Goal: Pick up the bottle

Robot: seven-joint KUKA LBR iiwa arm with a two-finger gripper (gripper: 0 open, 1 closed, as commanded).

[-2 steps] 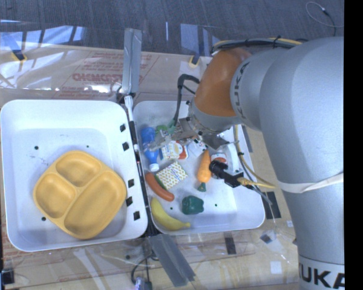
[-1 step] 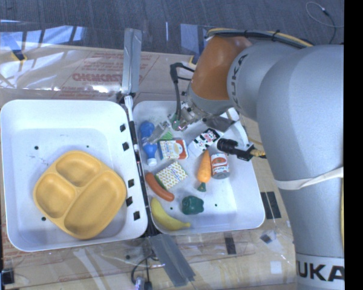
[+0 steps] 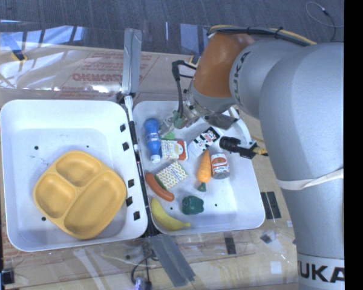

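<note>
The bottle [image 3: 152, 139] is blue with a white cap and lies lengthwise in the right bin [image 3: 245, 207], close to its left wall. My gripper [image 3: 176, 122] hangs under the orange wrist band, low over the far middle of that bin. It is just right of the bottle's top end and apart from it, above a small carton [image 3: 173, 150]. The bottle lies free on the bin floor.
The right bin also holds a checkered packet [image 3: 171, 175], a sausage [image 3: 159, 187], a banana [image 3: 167, 218], a green pepper [image 3: 192, 205], a carrot [image 3: 204, 167], a can [image 3: 219, 165] and a black-and-white box [image 3: 206, 138]. A yellow divided plate [image 3: 80, 193] sits in the left bin [image 3: 24, 119].
</note>
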